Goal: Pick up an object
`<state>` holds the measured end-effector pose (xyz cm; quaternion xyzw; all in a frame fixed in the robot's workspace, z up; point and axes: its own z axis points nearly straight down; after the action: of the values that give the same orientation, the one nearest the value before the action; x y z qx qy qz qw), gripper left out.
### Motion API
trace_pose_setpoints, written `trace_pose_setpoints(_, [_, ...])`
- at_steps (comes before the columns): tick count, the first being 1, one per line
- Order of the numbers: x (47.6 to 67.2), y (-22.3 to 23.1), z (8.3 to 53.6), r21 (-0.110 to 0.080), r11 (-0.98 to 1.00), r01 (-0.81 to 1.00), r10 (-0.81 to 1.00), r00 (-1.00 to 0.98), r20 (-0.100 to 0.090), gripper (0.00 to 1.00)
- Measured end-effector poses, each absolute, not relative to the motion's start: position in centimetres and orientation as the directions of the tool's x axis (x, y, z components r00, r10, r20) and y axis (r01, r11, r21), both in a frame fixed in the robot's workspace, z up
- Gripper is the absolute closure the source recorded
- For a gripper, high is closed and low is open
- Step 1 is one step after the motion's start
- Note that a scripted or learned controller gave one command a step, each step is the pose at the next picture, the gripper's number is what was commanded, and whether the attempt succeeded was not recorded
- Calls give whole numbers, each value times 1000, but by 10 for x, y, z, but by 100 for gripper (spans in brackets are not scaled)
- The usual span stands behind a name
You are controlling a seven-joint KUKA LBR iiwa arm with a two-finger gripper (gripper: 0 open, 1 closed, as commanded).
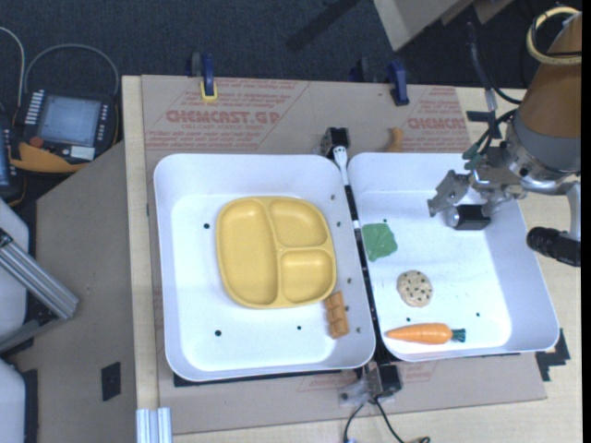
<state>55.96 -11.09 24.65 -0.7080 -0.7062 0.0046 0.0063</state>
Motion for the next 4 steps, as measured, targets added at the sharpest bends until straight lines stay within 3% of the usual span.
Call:
trace_pose_setpoints(1, [562, -111, 254, -2, 0, 1000, 1000, 0, 1, 0])
trace_pose_setpoints(2, [560, -109, 190, -8, 0, 1000, 1000, 0, 2, 0])
trace_pose_setpoints(4, [568, -103, 83, -1, -1, 1000, 1000, 1, 1, 0])
